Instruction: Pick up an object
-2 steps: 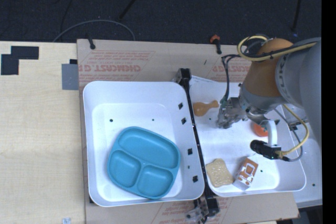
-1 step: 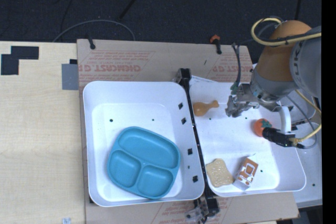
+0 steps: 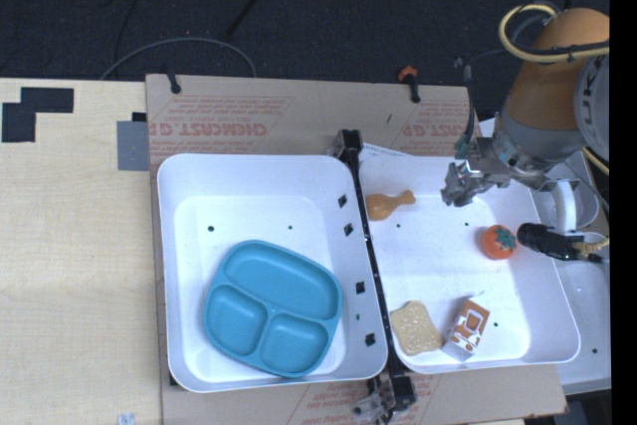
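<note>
The right bin [image 3: 557,333] holds a tan chicken drumstick [image 3: 387,204] at its upper left, an orange-red tomato-like fruit [image 3: 498,242] at its right, a slice of toast [image 3: 415,327] at the front and a small brown-and-white box [image 3: 467,326] beside the toast. My gripper [image 3: 459,188] hangs over the back of this bin, right of the drumstick and up-left of the fruit. I see nothing between its fingers.
A blue divided plate [image 3: 271,308] lies in the left bin [image 3: 179,214]. A black divider [image 3: 360,254] runs between the bins. Cardboard [image 3: 299,114] lies under both bins, with a pale wooden bench [image 3: 70,244] to the left.
</note>
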`<move>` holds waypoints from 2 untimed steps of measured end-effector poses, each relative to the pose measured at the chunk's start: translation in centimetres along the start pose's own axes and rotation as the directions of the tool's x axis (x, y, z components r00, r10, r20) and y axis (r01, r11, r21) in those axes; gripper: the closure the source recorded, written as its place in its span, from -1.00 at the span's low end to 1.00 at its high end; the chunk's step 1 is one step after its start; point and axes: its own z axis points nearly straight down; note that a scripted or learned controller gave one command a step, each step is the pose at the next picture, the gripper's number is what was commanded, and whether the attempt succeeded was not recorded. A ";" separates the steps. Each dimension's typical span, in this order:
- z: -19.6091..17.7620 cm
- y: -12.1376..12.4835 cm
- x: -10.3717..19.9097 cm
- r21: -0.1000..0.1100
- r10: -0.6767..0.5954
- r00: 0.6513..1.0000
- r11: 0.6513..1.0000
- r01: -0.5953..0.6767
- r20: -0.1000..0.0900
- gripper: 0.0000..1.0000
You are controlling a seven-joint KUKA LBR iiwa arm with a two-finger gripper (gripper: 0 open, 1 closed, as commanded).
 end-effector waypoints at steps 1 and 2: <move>-0.7 -1.2 4.6 0.006 -0.002 1.000 1.000 0.002 -0.003 1.00; -1.0 -3.8 10.2 0.008 0.000 1.000 1.000 0.000 -0.002 1.00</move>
